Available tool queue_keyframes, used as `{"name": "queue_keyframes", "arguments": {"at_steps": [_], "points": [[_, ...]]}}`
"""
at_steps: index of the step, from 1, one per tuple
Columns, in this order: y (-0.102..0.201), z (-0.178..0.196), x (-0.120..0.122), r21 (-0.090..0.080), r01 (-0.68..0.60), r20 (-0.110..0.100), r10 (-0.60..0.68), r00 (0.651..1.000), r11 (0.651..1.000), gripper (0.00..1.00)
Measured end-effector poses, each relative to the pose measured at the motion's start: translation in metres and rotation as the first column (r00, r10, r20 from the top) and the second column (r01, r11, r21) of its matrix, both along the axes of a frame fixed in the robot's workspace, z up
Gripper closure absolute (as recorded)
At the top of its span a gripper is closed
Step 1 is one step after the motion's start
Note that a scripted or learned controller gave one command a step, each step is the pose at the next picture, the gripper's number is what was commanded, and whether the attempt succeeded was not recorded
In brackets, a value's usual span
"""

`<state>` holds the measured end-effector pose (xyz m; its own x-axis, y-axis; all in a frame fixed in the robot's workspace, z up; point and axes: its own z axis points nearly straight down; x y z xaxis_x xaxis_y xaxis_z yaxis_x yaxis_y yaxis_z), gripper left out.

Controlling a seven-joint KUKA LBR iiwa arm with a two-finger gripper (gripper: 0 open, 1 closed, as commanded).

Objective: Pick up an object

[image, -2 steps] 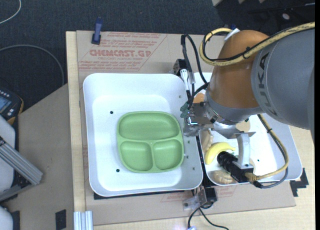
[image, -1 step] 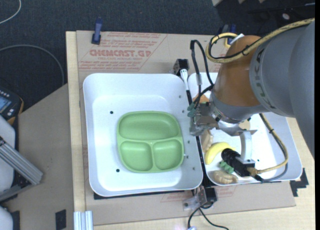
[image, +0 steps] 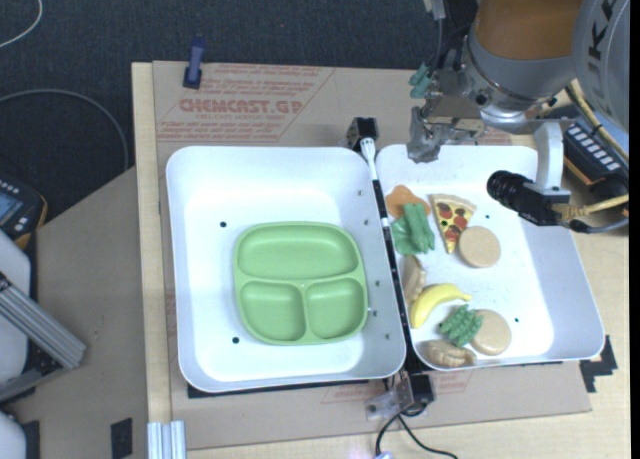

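From the camera above the bench, you see the gripper (image: 426, 144) poised over the far left corner of the right bin (image: 560, 292), with nothing between its fingers; whether they are apart or together you cannot tell from here. In that bin, along its left side, lie the toy foods: a pizza slice (image: 453, 218), a round tan cookie (image: 480, 247), a leafy green piece (image: 412, 231) beside an orange piece (image: 402, 197), a banana (image: 437, 300), and another green piece (image: 460, 325) next to a second tan round (image: 491, 332). The left bin (image: 195, 247) holds a green divided plate (image: 299, 282) at its middle.
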<state>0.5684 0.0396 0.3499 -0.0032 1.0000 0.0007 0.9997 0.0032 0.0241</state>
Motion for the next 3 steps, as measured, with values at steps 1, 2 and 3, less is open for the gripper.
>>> {"name": "queue_keyframes", "arguments": {"at_steps": [1,2,3], "points": [[-0.007,-0.135,-0.058,-0.001,0.006,-0.04,-0.006,0.999,1.0,1.0],[-0.022,-0.168,-0.058,-0.001,0.006,-0.031,-0.006,1.0,1.0,1.0],[0.031,0.006,-0.059,0.003,-0.005,-0.007,0.005,1.0,1.0,1.0]]}}
